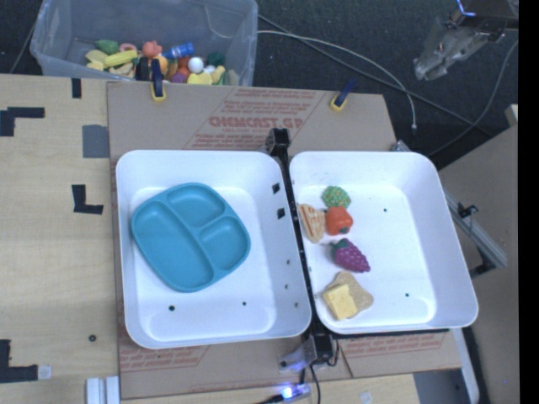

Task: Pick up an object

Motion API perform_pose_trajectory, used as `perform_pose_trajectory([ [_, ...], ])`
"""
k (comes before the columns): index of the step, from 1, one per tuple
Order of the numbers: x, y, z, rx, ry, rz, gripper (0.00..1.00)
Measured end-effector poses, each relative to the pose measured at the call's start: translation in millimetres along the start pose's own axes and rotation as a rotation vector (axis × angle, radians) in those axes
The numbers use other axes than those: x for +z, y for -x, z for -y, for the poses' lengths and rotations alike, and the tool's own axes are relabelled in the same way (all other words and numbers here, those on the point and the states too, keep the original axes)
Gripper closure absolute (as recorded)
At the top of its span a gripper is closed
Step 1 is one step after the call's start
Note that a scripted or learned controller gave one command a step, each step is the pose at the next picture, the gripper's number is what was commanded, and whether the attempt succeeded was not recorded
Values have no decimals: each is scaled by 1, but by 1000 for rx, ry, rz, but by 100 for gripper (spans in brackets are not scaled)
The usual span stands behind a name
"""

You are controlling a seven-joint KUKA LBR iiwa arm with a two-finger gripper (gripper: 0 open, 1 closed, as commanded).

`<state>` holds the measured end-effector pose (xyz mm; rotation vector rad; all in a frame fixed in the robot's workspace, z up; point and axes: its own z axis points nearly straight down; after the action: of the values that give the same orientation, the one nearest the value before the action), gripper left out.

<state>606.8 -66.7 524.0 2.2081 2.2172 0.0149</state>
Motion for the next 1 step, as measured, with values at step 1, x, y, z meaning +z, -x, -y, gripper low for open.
perform_pose_trajectory([
  [1, 145, -70, 34, -3, -33, -4, 100],
])
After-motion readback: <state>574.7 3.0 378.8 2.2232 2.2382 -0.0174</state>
